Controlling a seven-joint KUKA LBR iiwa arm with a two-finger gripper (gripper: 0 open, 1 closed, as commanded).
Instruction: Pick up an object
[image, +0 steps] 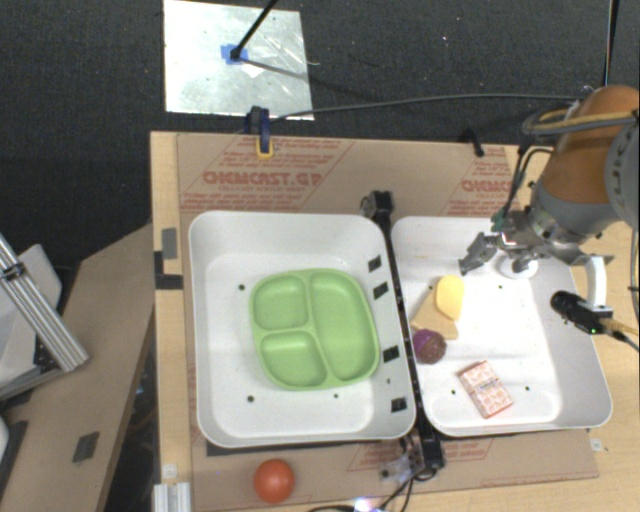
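Note:
The right bin (580, 400) holds a yellow rounded piece (451, 295) lying on a tan wedge (432, 318), a dark purple ball (429, 346) just below them, and a pink patterned box (484, 387) nearer the front. My gripper (496, 260) hangs over the back of this bin, up and to the right of the yellow piece and apart from it. Its two fingers (472, 260) are spread open and nothing sits between them.
The left bin (215, 300) carries a green divided plate (313, 328). An orange ball (273, 479) lies on the bench in front of the bins. A black clip divider (395, 300) joins the two bins. A black part (577, 309) juts over the right bin's right side.

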